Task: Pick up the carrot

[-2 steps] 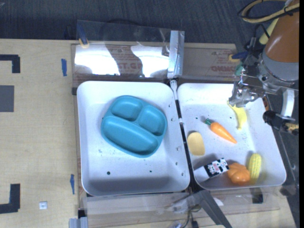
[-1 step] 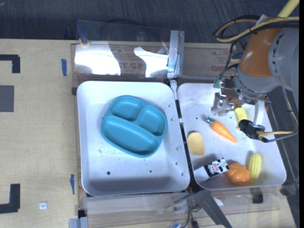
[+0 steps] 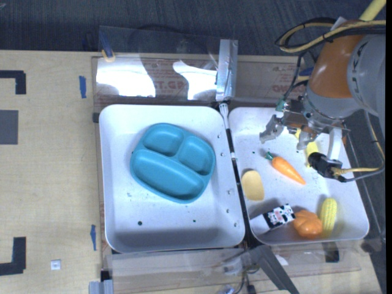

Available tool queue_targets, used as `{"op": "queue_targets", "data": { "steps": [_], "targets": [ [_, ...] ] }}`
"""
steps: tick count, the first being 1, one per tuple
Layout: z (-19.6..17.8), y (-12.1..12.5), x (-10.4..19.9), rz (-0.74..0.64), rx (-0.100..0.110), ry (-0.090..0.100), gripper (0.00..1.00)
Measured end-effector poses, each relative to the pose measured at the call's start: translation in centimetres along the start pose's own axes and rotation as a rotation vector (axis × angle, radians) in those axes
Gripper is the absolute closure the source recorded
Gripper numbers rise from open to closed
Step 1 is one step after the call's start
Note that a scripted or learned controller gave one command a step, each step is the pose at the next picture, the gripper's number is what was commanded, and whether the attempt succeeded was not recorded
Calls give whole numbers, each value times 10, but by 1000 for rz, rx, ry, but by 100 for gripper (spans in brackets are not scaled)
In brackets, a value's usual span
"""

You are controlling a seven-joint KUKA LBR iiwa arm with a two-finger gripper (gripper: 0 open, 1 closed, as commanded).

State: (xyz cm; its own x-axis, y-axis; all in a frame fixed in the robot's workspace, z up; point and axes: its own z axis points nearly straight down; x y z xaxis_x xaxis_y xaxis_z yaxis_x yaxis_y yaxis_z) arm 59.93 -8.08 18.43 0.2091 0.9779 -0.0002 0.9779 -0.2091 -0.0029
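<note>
- Nearest you in the right bin (image 3: 361, 222), you have a small black-and-white toy (image 3: 280, 215) with cow-like patches; any marking on it is too small to read.
- Just right of that toy you see an orange rounded item (image 3: 307, 224), touching a yellow corn cob (image 3: 329, 214) that stands along the bin's right side.
- Left of the carrot, close to the wall between the bins, a pale yellow rounded piece (image 3: 252, 184) lies alone.
- The carrot (image 3: 286, 168) lies near the middle of the right bin: orange, tapered, its thin tip pointing toward the corn cob and a small green stub at its thick end. It rests on the bin floor, apart from the other items.
- Just above the carrot the gripper (image 3: 292, 130) hangs over the bin's far part; its fingers (image 3: 270, 129) are spread apart with nothing between them, and the carrot is not touching them.
- A yellow and black part (image 3: 316, 156) shows below the wrist, right of the carrot.
- Left of the carrot, the left bin (image 3: 116, 182) holds a blue divided plate (image 3: 173, 161) with three compartments.
- Beyond both bins, a cardboard strip (image 3: 257, 81) carries faint reddish print that you cannot read.
</note>
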Motion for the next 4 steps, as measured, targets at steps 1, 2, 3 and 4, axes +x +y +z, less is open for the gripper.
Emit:
{"op": "queue_targets", "data": {
  "steps": [1,2,3,4],
  "targets": [
    [28,38,-27,5,-2,-2,0],
    [98,-9,-54,-91,-6,0,0],
    [85,-8,-53,-90,-13,0,100],
    [-17,-10,-19,-219,-9,0,100]
  ]
}}
